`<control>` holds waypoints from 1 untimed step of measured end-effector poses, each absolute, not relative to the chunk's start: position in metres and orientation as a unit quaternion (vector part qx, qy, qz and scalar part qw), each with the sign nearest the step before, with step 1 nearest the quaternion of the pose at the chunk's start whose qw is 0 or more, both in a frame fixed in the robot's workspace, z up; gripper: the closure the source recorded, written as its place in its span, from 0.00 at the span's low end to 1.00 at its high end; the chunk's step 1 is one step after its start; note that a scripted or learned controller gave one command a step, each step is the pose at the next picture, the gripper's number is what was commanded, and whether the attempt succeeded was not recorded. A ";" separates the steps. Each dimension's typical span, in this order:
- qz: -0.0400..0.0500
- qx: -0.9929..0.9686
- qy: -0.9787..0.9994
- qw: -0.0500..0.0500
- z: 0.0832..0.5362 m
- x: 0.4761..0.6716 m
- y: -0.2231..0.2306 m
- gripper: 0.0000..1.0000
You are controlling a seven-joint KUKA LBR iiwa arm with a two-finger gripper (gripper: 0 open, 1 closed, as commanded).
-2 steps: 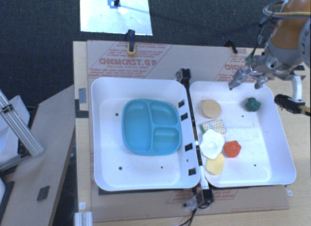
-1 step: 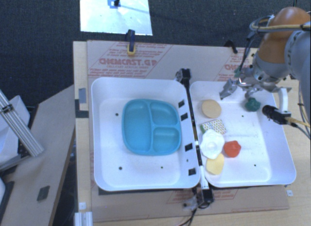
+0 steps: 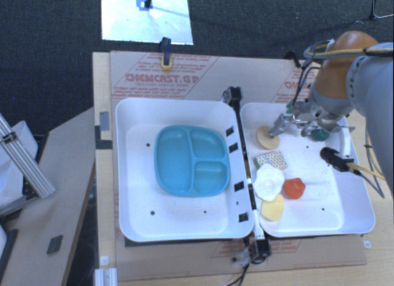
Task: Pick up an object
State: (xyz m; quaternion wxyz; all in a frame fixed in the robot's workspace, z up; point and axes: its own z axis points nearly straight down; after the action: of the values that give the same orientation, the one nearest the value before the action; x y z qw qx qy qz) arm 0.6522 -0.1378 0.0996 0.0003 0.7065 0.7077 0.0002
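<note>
My gripper [image 3: 293, 128] hangs over the back of the right bin [image 3: 354, 217], open, with nothing between its fingers. One fingertip [image 3: 278, 127] is just above a tan disc [image 3: 268, 137]. A small teal object [image 3: 319, 135] lies right beside the other finger, partly hidden under the wrist. Nearer the front of this bin lie a patterned square piece [image 3: 271, 158], a white round object [image 3: 269, 181], a red object [image 3: 293, 187] and a yellow object [image 3: 273, 207], close together by the bin's left wall.
The left bin [image 3: 132, 155] holds a blue divided plate [image 3: 189, 160]. A black divider strip [image 3: 240, 155] runs between the two bins. The right half of the right bin's floor is bare white.
</note>
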 end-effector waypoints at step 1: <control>0.003 0.706 0.708 0.006 0.090 0.656 -0.139 0.00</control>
State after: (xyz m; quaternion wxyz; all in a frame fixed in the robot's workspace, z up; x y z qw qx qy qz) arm 0.6563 -0.1391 0.0899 0.0060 0.7060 0.7082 0.0029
